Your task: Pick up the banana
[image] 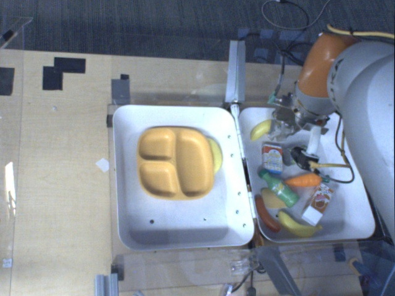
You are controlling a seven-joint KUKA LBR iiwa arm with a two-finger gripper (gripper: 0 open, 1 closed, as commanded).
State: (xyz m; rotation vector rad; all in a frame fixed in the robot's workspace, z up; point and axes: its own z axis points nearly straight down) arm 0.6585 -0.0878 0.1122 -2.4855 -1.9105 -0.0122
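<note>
The yellow sectioned plastic tray [175, 161] looked smooth and matt, the shallow white left bin [185, 230] smooth with slight sheen, the pale wooden tabletop [62, 184] matt.

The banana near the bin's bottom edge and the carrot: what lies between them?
In the camera view, bare bin floor separates the banana from the carrot; a green bottle lies just left.

Robot arm [364, 103]: bulky rounded grey casing, orange band [321, 63] above a metallic wrist, thin black cables [342, 159] trailing alongside.
</note>
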